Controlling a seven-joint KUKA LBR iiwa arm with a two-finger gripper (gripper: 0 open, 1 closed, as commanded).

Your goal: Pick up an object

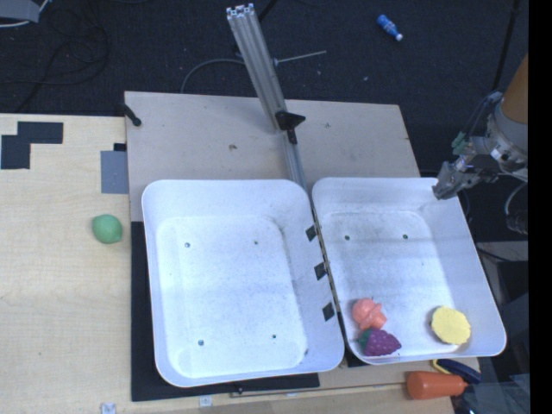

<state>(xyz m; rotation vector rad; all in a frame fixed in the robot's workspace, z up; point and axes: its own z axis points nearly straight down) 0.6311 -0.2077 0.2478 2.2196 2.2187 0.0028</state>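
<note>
A: Bin status?

B: Two white bins side by side. Using the right bin (405, 205) as the reference. Three things in it, all along its near edge: an orange-pink toy (369, 312) near its near-left corner, a purple toy (379, 343) just in front of that and touching it, and a yellow disc (450, 325) near its near-right corner, well apart from the other two.

A: Left bin?

B: The left bin (224, 205) sits against the right bin's left side. Bare white floor, a few dark specks.

A: Anything outside?

B: A green ball (107, 228) on the bench, far left of the right bin, past the left bin. An orange thing (435, 385) lies just outside the right bin's near rim, below the yellow disc. A small blue thing (390, 28) on the dark floor, well beyond the far rim.

A: Gripper?

B: The gripper (447, 184) is over the right bin's far-right corner, at the rim. Can't tell whether the jaws are open or closed at this angle. Nothing visible between them.

A: Distance to targets?

B: All three things are at the opposite end of the right bin from the gripper. Yellow disc is the nearest, on the same right side.
</note>
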